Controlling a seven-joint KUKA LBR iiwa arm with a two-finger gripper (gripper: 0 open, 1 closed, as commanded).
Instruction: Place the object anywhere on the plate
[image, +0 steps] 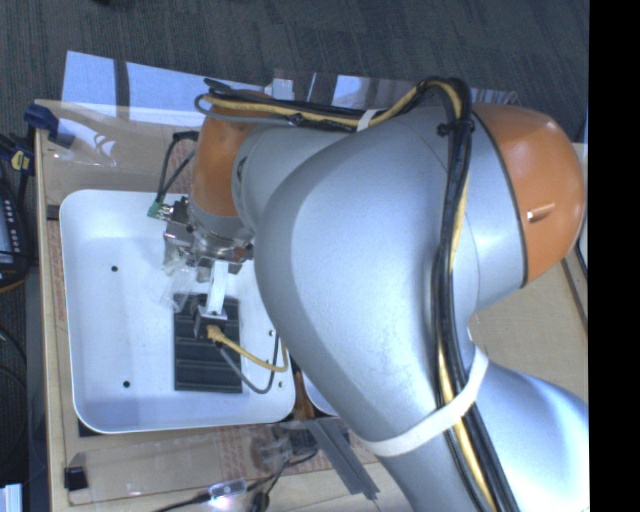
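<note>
End effector (200, 262) was positioned low over the left bin (100, 330), above the upper middle of that bin's floor and left of frame centre. Its state, released or clenched, could not be determined, because the wrist above it and the blur around its tip masked the grasping zone. Nothing could be confirmed as held.

The arm (400, 300) extended from the right of the frame across the centre and covered almost the whole right bin. The object and the plate could therefore not be located with certainty. Both were judged to lie either beneath the arm's bulk or directly under the end effector.

A pale, translucent patch (180, 285) lay against the lower-left side of the end effector. Whether it was the object or part of the tool could not be told.

Governing relation: if that patch was the object, it lay immediately toward the lower left of the end effector in the frame, close enough that little lateral correction would be needed. No long axis could be read from it.

The open bin floor further left carried two small dark marks (113, 268), judged to be fixings, not loose items.

The plate was judged more likely to sit toward the right of the frame, under the arm. A transfer would then run from left to right across the divide between the bins.
</note>
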